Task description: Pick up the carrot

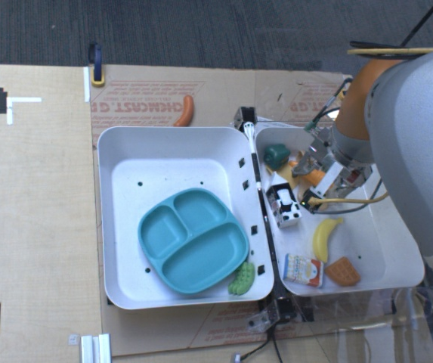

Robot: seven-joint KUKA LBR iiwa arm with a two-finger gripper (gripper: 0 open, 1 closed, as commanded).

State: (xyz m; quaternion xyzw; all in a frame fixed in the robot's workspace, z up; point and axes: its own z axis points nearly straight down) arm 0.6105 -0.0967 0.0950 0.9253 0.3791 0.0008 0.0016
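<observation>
The carrot shows as a small orange piece in the upper part of the right bin, mostly hidden by the gripper. My gripper hangs low over it, right at the orange piece, reaching in from the right. The view does not settle whether the carrot is held or only lies beneath the gripper.
In the right bin lie a dark green item, a black and white block, a banana, a small carton and an orange wedge. The left bin holds a teal divided plate and a green item. A sausage lies behind the bins.
</observation>
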